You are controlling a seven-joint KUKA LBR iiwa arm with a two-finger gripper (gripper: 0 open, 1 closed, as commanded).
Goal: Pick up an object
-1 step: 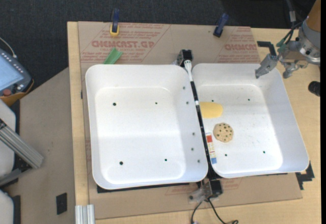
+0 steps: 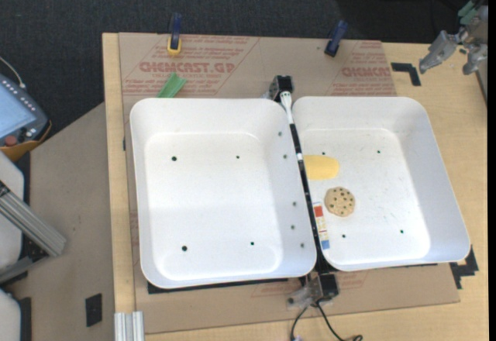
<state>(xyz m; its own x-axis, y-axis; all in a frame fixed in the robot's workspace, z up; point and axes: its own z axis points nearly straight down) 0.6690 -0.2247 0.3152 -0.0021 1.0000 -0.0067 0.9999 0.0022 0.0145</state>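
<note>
The right bin holds three things. A yellow oval piece lies near its left wall. Just below it sits a round tan cookie with dark chips. A small red, white and blue strip lies against the left wall lower down. My gripper is a grey shape at the view's top right, off beyond the right bin's far corner and well apart from all three things, with nothing seen in it.
The left bin stands beside the right one, with a black divider strip between them. A green scrap and two blue clamps sit on the cardboard sheet behind the bins.
</note>
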